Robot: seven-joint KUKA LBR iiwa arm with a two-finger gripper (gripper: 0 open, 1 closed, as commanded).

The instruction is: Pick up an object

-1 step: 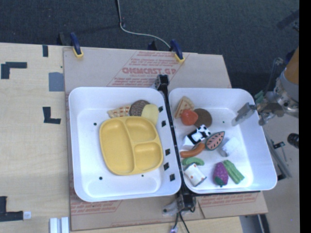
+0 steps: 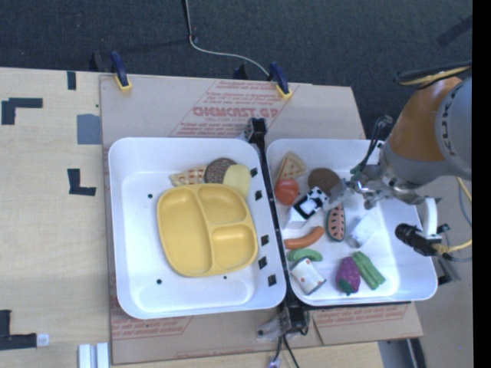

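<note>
Grey arm reaches in from three o'clock, its claw [image 2: 359, 222] low in the right bin [image 2: 406, 286]; whether it is clenched cannot be told; nothing is lifted yet, the watermelon slice [image 2: 336, 223] lying just beside at nine o'clock.

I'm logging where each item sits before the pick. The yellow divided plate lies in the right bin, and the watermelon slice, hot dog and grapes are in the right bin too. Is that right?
Not quite. The yellow divided plate lies in the left bin, not the right one, as the camera view shows. The rest stands: the watermelon slice, hot dog and grapes are in the right bin.
</note>
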